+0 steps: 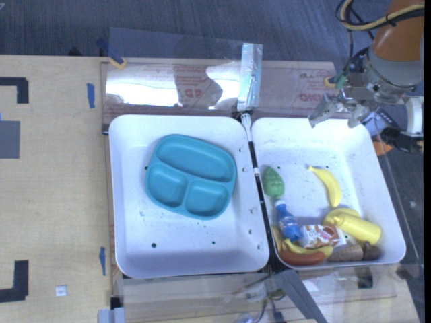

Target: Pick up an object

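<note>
My gripper [335,119] hangs over the back edge of the right bin [384,180], its two fingers spread open with nothing between them. In that bin, a yellow banana [328,184] lies near the middle and a green toy [273,180] sits against the left wall. At the front lie a yellow bottle-shaped toy [355,227], a small blue toy [288,225], a red-and-white packet [319,235], a red sausage [304,257] and a brown piece [347,252]. All of these lie well in front of the gripper.
The left bin [128,214] holds a blue divided plate [190,175]. A clear panel with a silver tape strip [250,76] stands behind both bins. The wooden bench top [47,180] extends to the left. Yellow cables [357,5] loop above the arm.
</note>
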Robot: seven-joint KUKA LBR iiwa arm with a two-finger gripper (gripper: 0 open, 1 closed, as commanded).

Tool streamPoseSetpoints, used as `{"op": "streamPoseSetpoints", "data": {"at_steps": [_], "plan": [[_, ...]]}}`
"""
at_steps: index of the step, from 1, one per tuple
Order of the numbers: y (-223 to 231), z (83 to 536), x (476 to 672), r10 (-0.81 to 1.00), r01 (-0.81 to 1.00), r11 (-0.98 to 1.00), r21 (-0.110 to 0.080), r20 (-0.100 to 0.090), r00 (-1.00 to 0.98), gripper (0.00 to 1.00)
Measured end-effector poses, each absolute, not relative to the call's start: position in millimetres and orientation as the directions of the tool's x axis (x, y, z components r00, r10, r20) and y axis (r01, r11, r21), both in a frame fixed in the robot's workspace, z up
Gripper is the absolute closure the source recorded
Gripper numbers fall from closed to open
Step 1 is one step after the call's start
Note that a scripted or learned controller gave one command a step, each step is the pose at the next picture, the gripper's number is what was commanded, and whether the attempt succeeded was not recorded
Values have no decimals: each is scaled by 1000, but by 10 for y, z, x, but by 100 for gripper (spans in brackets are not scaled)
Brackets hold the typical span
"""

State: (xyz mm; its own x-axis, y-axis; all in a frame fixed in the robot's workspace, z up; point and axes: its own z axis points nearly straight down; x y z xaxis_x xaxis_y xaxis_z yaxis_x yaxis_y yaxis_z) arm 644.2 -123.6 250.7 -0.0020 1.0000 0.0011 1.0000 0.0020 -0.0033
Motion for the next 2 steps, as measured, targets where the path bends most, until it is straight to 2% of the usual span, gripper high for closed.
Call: {"op": "streamPoseSetpoints", "data": {"at_steps": [1,2], "plan": [[-1303,1074,6072,992,992,127,-15,4,-126,0],[-1960,868,5478,994,994,108,1,-2,-108,0]]}}
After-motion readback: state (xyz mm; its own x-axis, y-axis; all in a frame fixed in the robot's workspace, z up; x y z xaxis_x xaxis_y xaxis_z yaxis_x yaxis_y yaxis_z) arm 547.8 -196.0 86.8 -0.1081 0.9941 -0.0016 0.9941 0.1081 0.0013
